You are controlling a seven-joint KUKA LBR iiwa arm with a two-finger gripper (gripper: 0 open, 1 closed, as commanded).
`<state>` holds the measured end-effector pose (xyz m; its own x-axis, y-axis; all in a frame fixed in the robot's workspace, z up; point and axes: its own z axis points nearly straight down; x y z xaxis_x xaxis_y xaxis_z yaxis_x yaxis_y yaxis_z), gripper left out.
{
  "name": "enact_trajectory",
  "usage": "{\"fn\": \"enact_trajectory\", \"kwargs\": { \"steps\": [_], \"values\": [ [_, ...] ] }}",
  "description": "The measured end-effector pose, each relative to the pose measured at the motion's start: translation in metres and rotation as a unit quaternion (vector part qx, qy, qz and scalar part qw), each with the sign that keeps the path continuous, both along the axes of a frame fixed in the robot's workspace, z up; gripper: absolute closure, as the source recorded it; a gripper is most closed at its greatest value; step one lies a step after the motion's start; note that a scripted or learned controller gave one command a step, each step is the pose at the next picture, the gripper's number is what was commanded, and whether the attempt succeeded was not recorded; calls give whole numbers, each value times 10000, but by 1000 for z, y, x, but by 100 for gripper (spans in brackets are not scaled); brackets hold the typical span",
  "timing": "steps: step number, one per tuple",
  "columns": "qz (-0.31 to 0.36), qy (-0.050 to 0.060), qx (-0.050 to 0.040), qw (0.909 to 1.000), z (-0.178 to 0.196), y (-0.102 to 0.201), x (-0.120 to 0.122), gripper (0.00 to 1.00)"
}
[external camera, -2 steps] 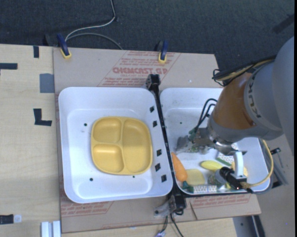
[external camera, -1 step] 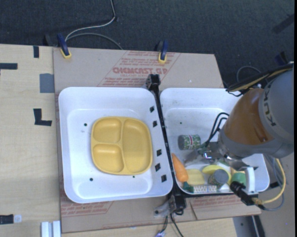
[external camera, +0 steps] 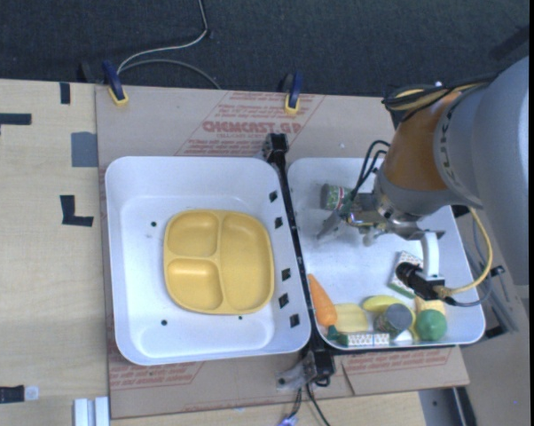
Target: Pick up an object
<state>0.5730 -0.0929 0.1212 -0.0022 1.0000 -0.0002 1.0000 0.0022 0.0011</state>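
Arm (external camera: 480,149), thick and grey with an orange band above the wrist, reaches in from the right edge and bends down into the right bin (external camera: 356,269). Its gripper (external camera: 336,216) points left, toward the divider between the two bins, low over the bin's bare white floor in the far half. Whether the gripper is released or clenched cannot be told from this angle, and nothing can be seen held in it.

A small grey-green shape (external camera: 333,196) sits right at the gripper's far side; whether it is a loose object or touching the tool is unclear.

The objects to pick lie well apart from the gripper, bunched along the bin's near edge. Nearest is a smooth, tapered orange carrot (external camera: 322,300), lying close to the divider. To the right of it are a rounded yellow piece (external camera: 382,304), a dull grey lump (external camera: 396,319) and a glossy green ball (external camera: 431,325), packed together. A flat printed card (external camera: 366,337) lies along the near wall.

Beyond the divider, left of the gripper, the left bin (external camera: 125,238) holds a yellow plastic plate (external camera: 218,260) with rounded corners and three compartments. Both bins rest on brown cardboard (external camera: 240,127).
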Motion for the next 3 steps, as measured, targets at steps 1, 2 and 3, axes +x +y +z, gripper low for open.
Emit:
{"fn": "enact_trajectory", "kwargs": {
  "steps": [1,2,3],
  "values": [
    [2,1,2,10000,64,48,44,0],
    [-8,12,-8,10000,63,23,47,0],
    [-11,21,-5,10000,8,-14,43,0]
  ]
}}
